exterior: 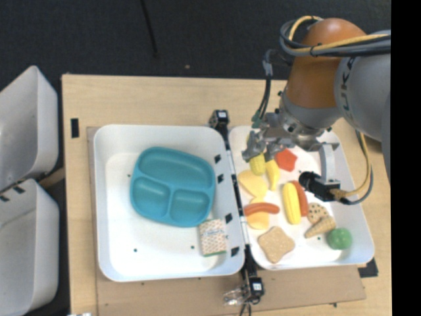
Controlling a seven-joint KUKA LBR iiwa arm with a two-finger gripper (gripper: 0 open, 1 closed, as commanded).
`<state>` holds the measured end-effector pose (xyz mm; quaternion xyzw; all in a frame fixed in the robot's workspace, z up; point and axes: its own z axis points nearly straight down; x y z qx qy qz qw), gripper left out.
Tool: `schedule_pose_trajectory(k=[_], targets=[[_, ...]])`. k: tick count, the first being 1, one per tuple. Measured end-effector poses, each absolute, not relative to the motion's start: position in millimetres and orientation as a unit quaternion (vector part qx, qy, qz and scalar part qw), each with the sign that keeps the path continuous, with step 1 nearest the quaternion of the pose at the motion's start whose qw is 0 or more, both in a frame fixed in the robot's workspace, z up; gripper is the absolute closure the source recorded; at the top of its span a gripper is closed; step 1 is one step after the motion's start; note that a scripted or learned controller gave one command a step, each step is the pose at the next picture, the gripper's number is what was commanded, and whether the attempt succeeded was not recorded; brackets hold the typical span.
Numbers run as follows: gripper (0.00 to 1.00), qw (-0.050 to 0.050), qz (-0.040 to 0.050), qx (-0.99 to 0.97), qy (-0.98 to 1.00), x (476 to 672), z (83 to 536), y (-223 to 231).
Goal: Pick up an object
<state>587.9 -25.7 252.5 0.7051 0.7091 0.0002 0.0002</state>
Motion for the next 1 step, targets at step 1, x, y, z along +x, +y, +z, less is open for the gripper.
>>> schedule_pose_trajectory(k=[1], targets=[[1.00, -0.001, -0.0006, 0.705, 0.709, 583.2, 248.9, 24.1]])
